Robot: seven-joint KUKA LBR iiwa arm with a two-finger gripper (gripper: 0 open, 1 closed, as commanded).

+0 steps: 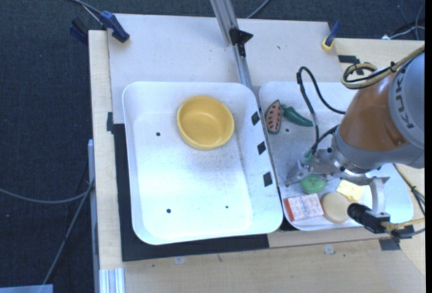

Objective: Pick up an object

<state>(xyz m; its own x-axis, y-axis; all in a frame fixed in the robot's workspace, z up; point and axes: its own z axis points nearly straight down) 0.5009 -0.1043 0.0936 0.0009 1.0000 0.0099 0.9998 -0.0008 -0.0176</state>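
Two shallow white plastic bins sit side by side on the desk. The left bin holds one round, glossy yellow bowl. The right bin holds five small things — a watermelon-slice toy with its long axis running up-down in view, a green stem-like piece, a green round object, a flat red-and-white packet and a pale smooth disc. The gripper hangs low over the green round object; whether it is open or closed cannot be told.
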